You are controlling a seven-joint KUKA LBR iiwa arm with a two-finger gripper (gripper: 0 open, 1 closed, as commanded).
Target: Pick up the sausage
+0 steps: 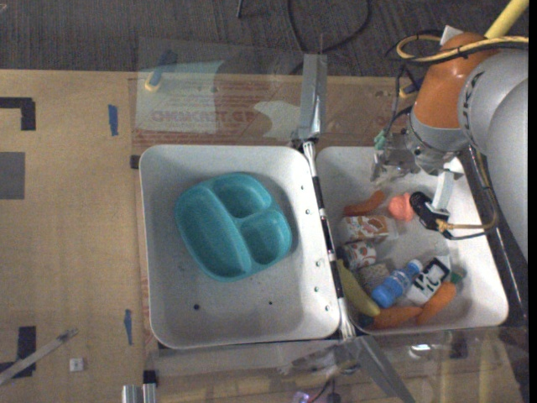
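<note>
A reddish-orange, elongated piece that looks like the sausage (pixel 367 204) lies in the upper part of the right bin (pixel 478 309). It sits just above a small printed carton (pixel 367 227). My gripper (pixel 388 170) hangs over the bin's far left area, slightly above and to the right of the sausage, with the orange-banded wrist (pixel 445 91) behind it. Nothing can be seen held in it. A second orange, sausage-like piece (pixel 397 316) lies at the bin's near edge.
The right bin also holds a pink toy (pixel 401 206), a blue bottle (pixel 396 285), a yellow banana (pixel 357 292), a carrot (pixel 441 300) and a black-and-white item (pixel 435 272). A teal divided plate (pixel 235 225) lies in the left bin (pixel 168 309). A metal divider (pixel 323 233) separates the bins.
</note>
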